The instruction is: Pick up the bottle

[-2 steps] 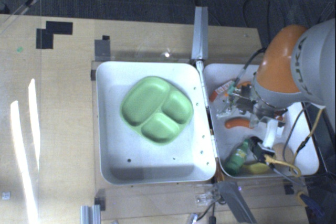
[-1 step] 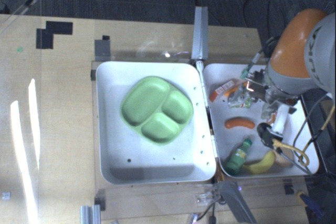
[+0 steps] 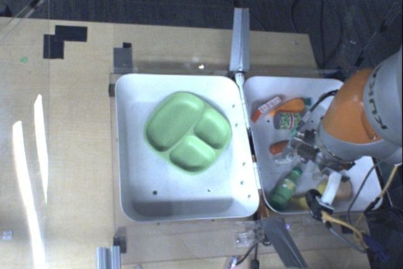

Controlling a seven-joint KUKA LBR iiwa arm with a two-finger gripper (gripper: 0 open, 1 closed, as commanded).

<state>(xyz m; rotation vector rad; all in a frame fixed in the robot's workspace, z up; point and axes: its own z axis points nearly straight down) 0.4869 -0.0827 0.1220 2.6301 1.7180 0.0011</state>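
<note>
Pincer (image 3: 303,147) hangs low over right bin (image 3: 296,81), roughly mid-bin, at the end of the arm (image 3: 350,111), which reaches in from the right. The arm's orange band lies over the bin's right half. Pincer opening: cannot tell, since the wrist hardware covers it from this angle; whether it grips anything cannot be told either. Bottle (image 3: 285,191): green with a paler cap, lying on the floor of the right bin in its near-left corner. It lies on a slant, base toward the near wall and cap end pointing up and right toward the pincer. The cap end sits just beside the pincer's near side; contact or gap cannot be told. Other contents of the right bin: a red packet (image 3: 267,106) with a white label at the far-left, and an orange carrot-like piece (image 3: 293,104) just right of it. A small can (image 3: 286,121) with a green and red label sits below those two. An orange lump (image 3: 279,148) lies near the left wall, just left of the pincer and above the bottle. A yellow item (image 3: 303,201) lies by the near wall, just right of the bottle's base and partly hidden, so its kind is unclear. Left bin (image 3: 135,186) holds a green tray (image 3: 189,130) with three wells, set near the middle and turned at an angle to the walls. Both bins sit side by side on the pale wooden desk (image 3: 75,135), their inner walls touching or nearly so.
</note>
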